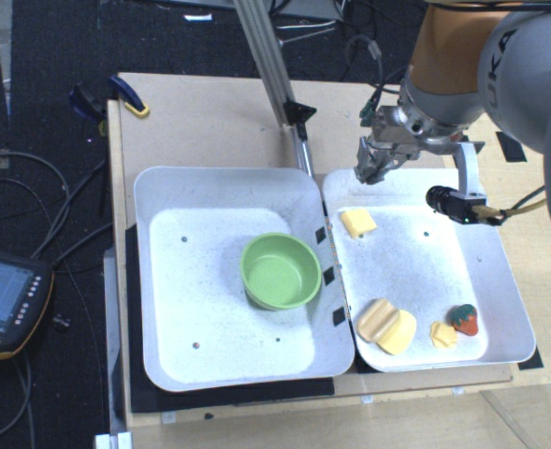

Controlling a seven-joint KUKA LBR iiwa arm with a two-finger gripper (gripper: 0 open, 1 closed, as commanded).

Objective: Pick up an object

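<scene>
Hovering gripper [376, 168], seemingly empty, above right bin [500, 279] rim.

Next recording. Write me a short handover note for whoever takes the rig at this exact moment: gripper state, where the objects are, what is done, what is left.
Gripper: above the far edge of the right bin, nothing visibly held; open or shut cannot be told.
Left bin: a green bowl, upright, near its middle.
Right bin: yellow block at the far left, closest to the gripper; larger yellow piece, small yellow piece and red-and-green toy along the near side.
Done: no object lifted.
Left: the whole pick. The yellow block looks like the likeliest target.
</scene>
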